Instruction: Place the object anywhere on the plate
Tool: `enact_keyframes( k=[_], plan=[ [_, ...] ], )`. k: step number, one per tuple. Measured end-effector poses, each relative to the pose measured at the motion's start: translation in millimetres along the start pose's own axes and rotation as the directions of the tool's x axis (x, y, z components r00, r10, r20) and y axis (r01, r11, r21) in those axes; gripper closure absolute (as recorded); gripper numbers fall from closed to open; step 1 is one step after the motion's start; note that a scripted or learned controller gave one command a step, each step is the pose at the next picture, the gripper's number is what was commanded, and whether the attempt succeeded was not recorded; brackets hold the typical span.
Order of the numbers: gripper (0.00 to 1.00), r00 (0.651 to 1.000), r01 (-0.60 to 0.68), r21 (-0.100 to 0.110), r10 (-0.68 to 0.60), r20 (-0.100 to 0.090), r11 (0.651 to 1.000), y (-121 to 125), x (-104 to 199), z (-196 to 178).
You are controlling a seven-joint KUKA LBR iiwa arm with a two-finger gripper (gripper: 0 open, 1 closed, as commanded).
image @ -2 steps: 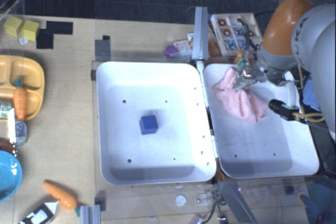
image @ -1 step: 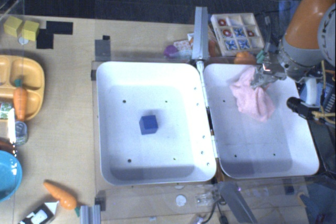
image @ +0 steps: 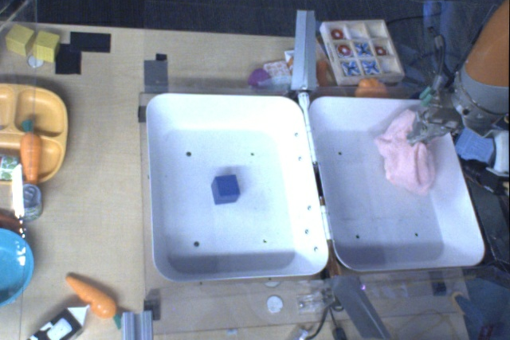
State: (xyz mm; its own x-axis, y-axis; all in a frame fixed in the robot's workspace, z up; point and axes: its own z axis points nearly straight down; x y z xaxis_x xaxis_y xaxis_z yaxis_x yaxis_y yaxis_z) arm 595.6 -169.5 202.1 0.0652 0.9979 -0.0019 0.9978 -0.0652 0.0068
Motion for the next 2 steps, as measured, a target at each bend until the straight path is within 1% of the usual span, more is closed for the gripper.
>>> enact_keyframes(
  k=[1, 2],
  plan=[
    [1.00, 0.994, -0.106, 0.002, 0.106, -0.001, 0.994, 67, 53, 72],
    [1.00, 0.970, -0.243, 0.003, 0.243, -0.002, 0.970, 26, 79, 41]
  ],
)
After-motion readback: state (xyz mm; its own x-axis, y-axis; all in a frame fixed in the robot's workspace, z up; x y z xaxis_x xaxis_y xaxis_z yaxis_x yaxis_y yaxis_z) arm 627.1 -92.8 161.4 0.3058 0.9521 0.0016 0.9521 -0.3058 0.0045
